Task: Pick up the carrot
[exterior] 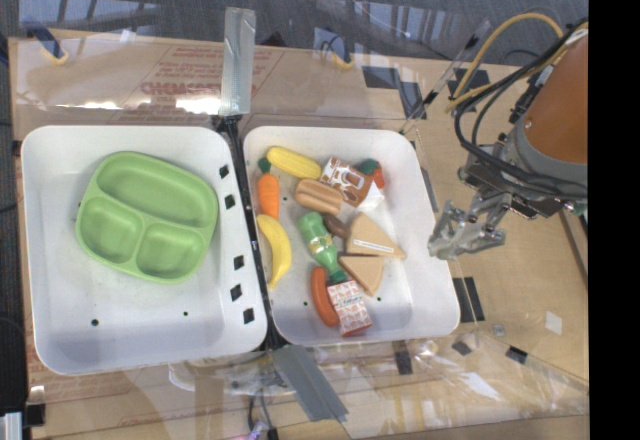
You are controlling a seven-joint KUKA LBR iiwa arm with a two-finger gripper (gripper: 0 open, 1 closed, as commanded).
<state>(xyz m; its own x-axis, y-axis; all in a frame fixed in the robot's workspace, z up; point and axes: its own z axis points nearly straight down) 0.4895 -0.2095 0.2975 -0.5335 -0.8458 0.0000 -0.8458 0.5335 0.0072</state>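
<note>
One carrot (268,195) upright in view, green top toward far rim; pincer (462,236) state unclear.

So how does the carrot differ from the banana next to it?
The carrot is orange with a green top and straight; the banana is yellow and curved. The carrot is shorter and lies farther back; the banana is nearer the camera. Both lie along the right bin's left wall.
</note>
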